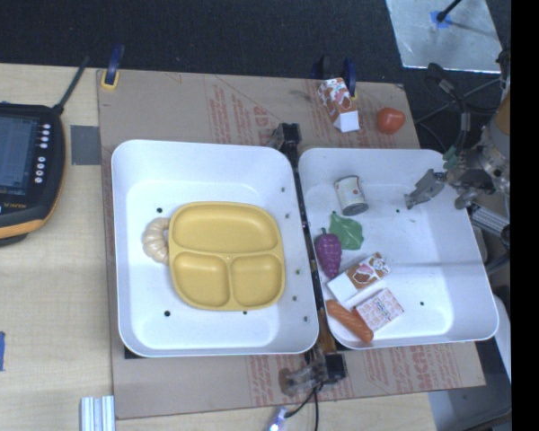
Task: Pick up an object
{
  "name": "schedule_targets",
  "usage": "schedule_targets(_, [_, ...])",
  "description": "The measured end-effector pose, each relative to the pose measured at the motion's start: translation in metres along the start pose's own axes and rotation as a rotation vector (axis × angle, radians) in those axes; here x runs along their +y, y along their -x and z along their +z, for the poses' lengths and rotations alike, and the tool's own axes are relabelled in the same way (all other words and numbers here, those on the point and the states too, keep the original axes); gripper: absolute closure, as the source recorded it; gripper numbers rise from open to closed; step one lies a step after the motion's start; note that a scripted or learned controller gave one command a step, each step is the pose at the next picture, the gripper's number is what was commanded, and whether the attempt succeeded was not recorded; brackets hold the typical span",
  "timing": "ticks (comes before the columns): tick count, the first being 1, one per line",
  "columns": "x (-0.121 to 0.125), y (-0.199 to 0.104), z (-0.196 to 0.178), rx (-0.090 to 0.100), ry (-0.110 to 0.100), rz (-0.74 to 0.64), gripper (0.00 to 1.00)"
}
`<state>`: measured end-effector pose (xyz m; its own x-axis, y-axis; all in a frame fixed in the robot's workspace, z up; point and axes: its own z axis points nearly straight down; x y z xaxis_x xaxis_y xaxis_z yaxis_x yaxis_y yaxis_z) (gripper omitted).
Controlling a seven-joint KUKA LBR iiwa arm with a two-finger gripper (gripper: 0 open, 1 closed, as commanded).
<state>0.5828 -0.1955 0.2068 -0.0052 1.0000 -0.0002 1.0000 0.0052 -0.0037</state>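
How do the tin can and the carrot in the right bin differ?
The tin can is a short grey cylinder; the carrot is long, thin and orange. The can lies toward the far part of the right bin with bare floor around it; the carrot sits at the near left corner, against the small packets. Both lie in the same bin, apart from the tool.

A: Off the bins I've got a small carton (pixel 339 102) and a red ball (pixel 390 119) on the cardboard.

B: Left edge?

A: I see an orange-trimmed pendant (pixel 18 169), blue clamp (pixel 113 65) up top.
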Motion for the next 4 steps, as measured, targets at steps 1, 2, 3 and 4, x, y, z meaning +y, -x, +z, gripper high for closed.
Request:
schedule_targets(1, [0.012, -0.090, 0.081, 0.000, -0.002, -0.002, 0.00])
schedule_targets(2, [0.002, -0.096, 0.115, -0.001, -0.001, 0.000, 0.00])
schedule_targets(3, [0.002, -0.095, 0.105, -0.002, -0.003, -0.002, 1.00])
schedule_targets(4, [0.002, -0.095, 0.105, -0.002, -0.003, -0.003, 0.00])
